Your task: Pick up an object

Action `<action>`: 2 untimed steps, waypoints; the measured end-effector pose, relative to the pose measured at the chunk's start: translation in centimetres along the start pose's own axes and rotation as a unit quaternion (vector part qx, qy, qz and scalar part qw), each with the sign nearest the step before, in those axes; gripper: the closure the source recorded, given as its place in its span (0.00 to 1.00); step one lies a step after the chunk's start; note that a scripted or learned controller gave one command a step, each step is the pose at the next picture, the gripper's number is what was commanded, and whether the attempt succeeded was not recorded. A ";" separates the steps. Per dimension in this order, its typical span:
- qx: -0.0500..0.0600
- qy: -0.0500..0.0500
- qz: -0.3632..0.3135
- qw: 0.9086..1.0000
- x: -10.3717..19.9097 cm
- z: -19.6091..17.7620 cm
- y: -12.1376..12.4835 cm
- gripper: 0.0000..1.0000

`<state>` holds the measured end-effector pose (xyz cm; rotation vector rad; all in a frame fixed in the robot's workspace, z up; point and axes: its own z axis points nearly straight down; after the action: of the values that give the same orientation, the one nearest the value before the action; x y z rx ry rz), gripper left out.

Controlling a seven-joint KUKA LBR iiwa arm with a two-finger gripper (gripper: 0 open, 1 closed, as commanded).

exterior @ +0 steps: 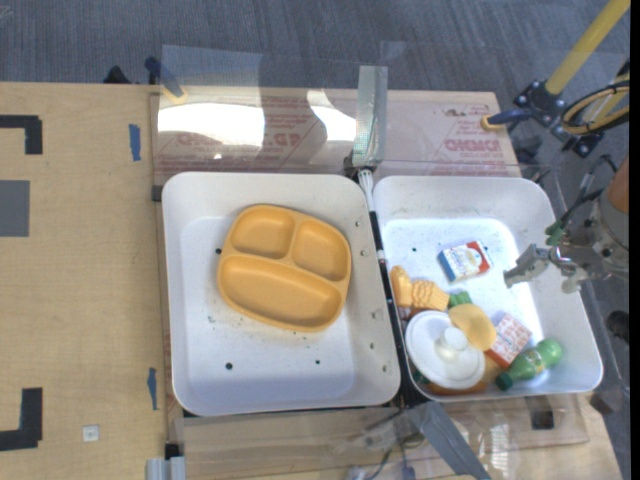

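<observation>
Choosing the small carton (464,261) as the thing to pick looks wise, because it lies alone on the floor of the right bin (530,200), well apart from the crowded toys near the front wall. Its long axis runs left to right with a slight rise to the right, and its red end points to the right. The gripper (528,266) hovers just beside it on the right, near the bin's right wall; whether it is released or clenched I cannot tell. A good grasp would come straight down and close across the short side. The yellow divided plate (285,265) rests in the left bin (190,298)
</observation>
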<state>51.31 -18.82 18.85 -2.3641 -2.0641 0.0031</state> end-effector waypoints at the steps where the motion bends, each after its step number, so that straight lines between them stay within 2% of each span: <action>1: -0.001 0.001 0.026 1.000 5.2 8.9 5.0 0.00; 2: -0.003 0.002 -0.012 1.000 0.2 10.1 8.6 0.00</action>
<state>59.85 -19.81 8.75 -2.3417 -2.0925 -0.0094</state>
